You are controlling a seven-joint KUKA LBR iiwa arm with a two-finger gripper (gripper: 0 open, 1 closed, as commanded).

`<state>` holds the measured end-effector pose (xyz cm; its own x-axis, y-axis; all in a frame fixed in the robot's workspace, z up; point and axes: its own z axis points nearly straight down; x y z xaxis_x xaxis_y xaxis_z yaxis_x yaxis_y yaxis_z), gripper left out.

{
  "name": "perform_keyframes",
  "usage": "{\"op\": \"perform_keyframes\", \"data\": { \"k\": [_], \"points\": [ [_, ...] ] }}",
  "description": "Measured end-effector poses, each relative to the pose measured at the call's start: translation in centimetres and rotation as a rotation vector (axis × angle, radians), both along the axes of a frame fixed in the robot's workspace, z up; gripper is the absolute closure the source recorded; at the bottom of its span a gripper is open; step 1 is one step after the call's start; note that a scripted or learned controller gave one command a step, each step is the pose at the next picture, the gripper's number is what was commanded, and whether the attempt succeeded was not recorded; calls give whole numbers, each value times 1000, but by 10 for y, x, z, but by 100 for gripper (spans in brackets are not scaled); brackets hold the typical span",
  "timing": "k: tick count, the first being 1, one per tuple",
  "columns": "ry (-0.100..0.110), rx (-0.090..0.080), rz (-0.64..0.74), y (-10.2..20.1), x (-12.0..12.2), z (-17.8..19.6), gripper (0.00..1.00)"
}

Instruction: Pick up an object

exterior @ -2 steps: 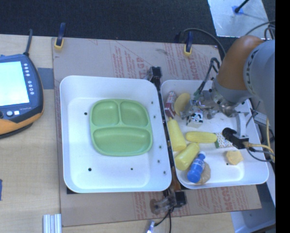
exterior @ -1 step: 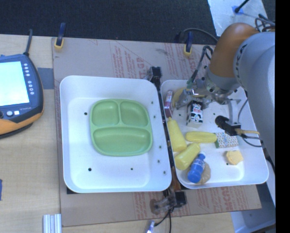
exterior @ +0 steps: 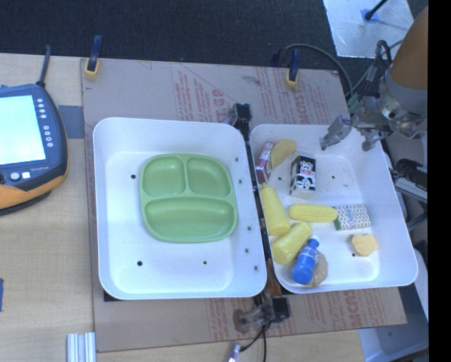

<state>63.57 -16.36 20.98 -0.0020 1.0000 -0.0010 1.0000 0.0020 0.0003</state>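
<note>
- One gripper [exterior: 354, 136] is seen over the right bin's [exterior: 376, 274] upper right corner, reached in from the right; its two fingers are spread apart, nothing between them.
- Below it, well apart, small objects are scattered: a boxy black-and-white carton [exterior: 304, 176], a ridged yellow corn cob [exterior: 312, 213], a blue bottle [exterior: 305, 261] (lying tilted).
- A smooth green divided plate [exterior: 188, 198] is set in the left bin [exterior: 112, 270].
</note>
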Motion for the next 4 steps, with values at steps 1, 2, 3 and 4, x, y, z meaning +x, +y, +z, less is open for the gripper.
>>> {"op": "perform_keyframes", "data": {
  "k": [1, 2, 3, 4],
  "points": [
    [6, 1, 4, 54, -57, -86, 0],
    [1, 0, 0, -9, -33, -41, 0],
    [0, -7, 1, 54, -95, -118, 0],
    [2, -5, 6, 54, -94, -107, 100]
  ]
}}
